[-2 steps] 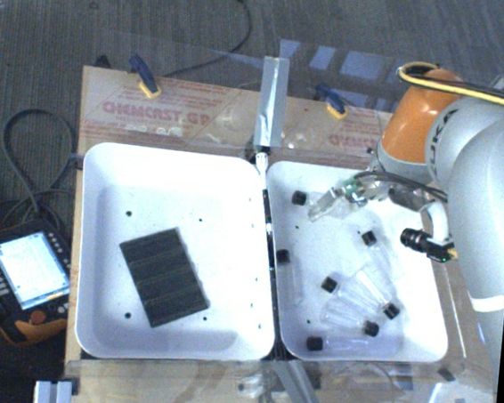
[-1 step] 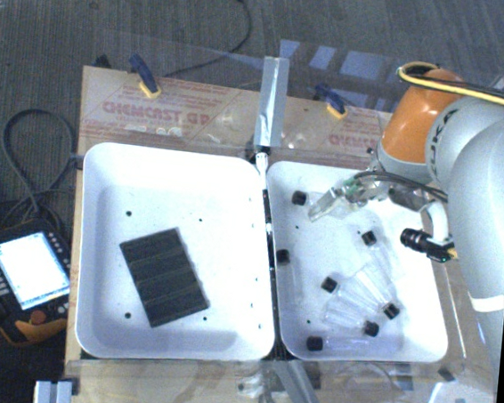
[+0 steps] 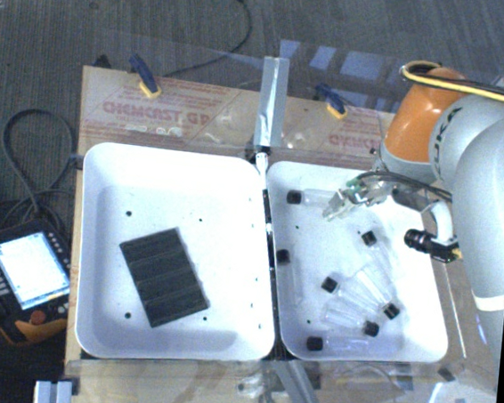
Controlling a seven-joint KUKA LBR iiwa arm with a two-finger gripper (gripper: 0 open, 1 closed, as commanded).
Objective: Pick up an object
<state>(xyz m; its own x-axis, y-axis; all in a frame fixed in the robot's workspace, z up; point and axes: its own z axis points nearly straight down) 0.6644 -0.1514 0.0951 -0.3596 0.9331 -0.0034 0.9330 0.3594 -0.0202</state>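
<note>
Two white bins sit on the desk [image 3: 111, 92], the gripper [image 3: 346, 197] hovering over the right bin [image 3: 433, 349] among clear tubes [image 3: 364, 288], finger state indiscernible.

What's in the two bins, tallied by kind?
Dark ribbed slab, left bin: 1
Clear tubes with black caps, right bin: about 7 caps visible; the tubes overlap, so the count is unsure
Total: about 8
</note>
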